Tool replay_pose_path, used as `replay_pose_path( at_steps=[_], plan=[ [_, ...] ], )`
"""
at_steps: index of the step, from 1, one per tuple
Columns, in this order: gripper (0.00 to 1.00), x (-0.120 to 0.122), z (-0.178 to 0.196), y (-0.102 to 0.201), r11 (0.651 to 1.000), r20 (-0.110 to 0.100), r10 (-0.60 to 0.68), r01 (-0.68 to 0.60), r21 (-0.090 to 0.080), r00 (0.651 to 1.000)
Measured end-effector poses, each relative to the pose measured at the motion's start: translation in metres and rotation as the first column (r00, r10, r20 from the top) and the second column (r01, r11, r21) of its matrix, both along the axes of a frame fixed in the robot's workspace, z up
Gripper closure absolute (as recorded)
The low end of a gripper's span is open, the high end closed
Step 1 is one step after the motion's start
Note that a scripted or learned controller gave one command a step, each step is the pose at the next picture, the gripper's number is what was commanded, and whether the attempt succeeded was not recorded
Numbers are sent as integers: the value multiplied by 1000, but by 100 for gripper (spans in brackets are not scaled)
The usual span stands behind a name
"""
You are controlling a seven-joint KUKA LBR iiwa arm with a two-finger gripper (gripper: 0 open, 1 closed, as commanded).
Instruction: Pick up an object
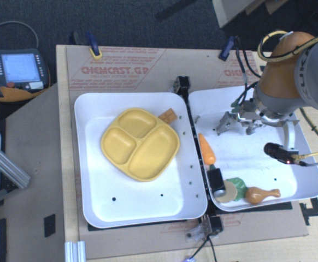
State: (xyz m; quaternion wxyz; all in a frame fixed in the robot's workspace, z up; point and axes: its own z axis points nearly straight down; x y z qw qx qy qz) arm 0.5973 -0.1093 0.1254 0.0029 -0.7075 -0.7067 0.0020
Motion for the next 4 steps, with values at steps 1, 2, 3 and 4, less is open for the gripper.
replay_pose_path(
  at_steps=[1,2,3,4],
  plan=[
    [0,1,-39,-1,1000,9,1,-1,-4,1000],
    [100,4,-25,-2,1000,19,0,0,-6,1000],
    [100,8,19,-1,1000,11,2,-2,-2,1000],
    [100,14,65,3,1000,13,3,-3,-2,1000]
  ],
)
